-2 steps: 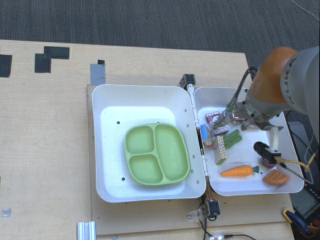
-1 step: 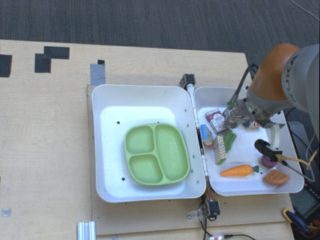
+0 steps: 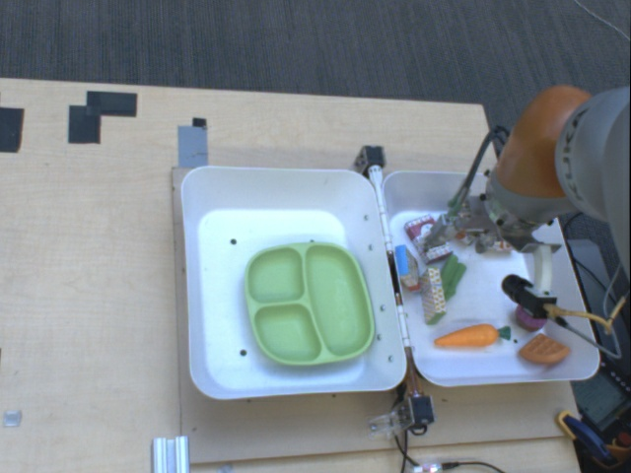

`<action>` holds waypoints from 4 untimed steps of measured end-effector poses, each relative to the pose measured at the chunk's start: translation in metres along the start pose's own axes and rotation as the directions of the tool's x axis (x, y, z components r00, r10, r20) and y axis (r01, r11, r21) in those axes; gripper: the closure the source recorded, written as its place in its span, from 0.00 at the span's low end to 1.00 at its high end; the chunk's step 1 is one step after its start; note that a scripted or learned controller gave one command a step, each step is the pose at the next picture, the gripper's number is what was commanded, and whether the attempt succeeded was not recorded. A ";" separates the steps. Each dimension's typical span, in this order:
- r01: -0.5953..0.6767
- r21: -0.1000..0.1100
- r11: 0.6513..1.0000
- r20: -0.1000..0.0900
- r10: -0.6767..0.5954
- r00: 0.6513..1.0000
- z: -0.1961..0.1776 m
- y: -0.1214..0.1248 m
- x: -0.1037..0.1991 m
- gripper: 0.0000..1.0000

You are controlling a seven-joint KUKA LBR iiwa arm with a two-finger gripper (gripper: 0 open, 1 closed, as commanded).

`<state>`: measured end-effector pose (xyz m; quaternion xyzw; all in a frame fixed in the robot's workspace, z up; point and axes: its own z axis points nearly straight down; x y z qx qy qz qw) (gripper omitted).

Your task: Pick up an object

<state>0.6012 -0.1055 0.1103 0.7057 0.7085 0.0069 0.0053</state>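
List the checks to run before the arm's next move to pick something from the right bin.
1. Claw over the right bin: ok, it hangs above the bin's far left part.
2. Nothing yet between the fingers: cannot tell, the wrist hides them.
3. Target free of neighbours: ok for the carrot, which lies alone near the front wall; not ok for the green piece, crowded by small packets.
4. Claw lined up with the carrot: not ok, the carrot lies nearer the front than the claw.
5. Left bin out of the way: ok, the green tray sits there, apart from the arm.
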 end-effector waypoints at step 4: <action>-0.002 0.016 1.000 0.002 0.002 1.000 -0.075 -0.064 0.051 1.00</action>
